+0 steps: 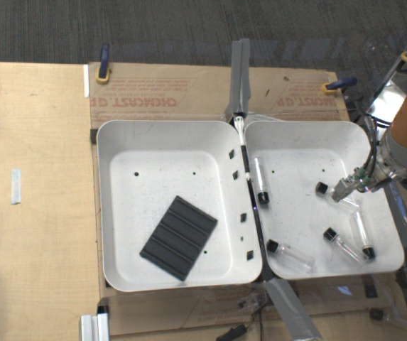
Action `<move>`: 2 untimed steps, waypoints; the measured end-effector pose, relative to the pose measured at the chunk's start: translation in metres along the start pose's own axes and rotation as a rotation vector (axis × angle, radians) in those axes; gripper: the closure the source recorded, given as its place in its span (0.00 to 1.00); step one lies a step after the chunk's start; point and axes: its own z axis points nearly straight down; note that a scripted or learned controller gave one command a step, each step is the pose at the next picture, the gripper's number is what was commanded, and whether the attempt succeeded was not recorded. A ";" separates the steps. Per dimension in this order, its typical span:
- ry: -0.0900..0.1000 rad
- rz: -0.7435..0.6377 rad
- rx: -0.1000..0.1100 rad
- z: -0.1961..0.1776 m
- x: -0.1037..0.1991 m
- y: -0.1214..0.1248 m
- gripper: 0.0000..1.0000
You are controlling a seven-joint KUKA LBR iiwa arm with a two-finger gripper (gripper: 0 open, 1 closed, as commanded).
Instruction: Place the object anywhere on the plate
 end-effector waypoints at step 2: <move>-0.003 -0.365 -0.002 -0.087 0.104 0.214 1.00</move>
